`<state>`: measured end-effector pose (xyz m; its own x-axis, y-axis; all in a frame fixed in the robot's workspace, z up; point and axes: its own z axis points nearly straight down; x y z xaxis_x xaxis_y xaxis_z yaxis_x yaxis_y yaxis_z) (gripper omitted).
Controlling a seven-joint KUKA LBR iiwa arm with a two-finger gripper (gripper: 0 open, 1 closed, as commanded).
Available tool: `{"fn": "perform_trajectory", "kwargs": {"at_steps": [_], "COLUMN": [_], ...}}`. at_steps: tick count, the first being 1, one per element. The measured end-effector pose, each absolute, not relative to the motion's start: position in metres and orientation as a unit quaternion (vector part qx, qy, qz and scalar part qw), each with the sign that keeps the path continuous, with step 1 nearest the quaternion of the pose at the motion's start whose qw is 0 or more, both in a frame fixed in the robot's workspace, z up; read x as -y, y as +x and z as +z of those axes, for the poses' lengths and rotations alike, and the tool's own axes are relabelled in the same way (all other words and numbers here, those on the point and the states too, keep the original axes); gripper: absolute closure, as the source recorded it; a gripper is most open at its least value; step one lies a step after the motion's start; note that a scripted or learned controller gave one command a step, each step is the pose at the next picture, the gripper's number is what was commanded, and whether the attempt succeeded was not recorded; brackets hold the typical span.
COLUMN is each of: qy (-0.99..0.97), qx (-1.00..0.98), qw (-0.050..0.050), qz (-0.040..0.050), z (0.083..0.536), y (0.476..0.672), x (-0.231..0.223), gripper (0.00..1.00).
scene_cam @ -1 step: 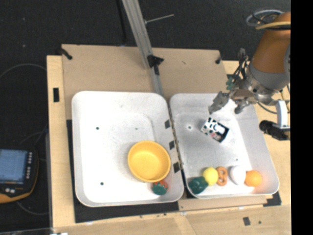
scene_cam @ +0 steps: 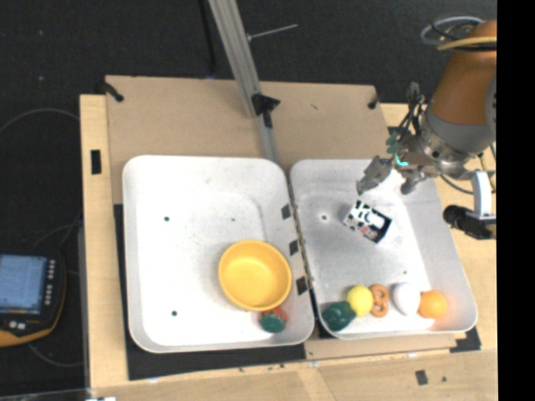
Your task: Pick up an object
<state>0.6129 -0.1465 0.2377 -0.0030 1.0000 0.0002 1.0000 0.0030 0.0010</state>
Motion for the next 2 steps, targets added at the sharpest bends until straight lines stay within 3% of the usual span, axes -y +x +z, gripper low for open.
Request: {"fn": "perform_trajectory", "kwargs": {"at_steps": [2], "qy": [0.707], "qx": [-0.707], "qw": [0.003], "qz": [-0.0005], "z": [0.135], "y": [0.606], "x": [0.151], "gripper": [0.00]}}
